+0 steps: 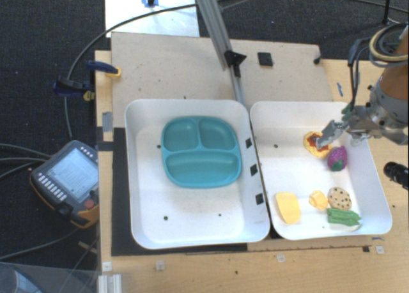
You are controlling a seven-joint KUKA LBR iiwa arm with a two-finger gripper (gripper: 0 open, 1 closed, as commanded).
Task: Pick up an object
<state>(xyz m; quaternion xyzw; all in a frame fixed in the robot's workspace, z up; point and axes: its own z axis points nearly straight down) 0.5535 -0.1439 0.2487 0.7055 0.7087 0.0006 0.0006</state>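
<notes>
My end effector is low over the red-yellow toy, right of the frame in the right bin, placed for a grasp; if it is apart or together, I cannot tell.

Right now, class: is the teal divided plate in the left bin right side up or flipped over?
Right side up. The teal plate shows its three hollows facing the camera, lying flat on the left bin's floor.

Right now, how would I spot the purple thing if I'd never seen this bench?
Look in the right bin, near its far right side, just below the robot's hand. The purple toy is a small roundish lump beside a red-and-yellow piece; nothing else there is purple.
</notes>
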